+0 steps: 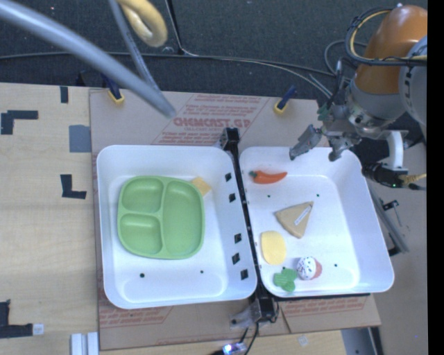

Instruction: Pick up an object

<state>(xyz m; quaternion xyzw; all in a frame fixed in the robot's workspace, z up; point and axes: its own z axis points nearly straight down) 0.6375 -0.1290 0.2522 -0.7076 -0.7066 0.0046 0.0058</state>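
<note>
The arm (388, 55) is cut off by the top and right edges, so only its orange band and wrist show. A small yellow piece (201, 185) is partly hidden behind the green tray's (161, 216) corner, and what it is cannot be told. The small round white-and-red thing (308, 267) and the green thing (284, 279) beside it are too small to identify, and a blurred grey bar (83, 48) with a yellow shape (144, 19) runs off the top left.
</note>
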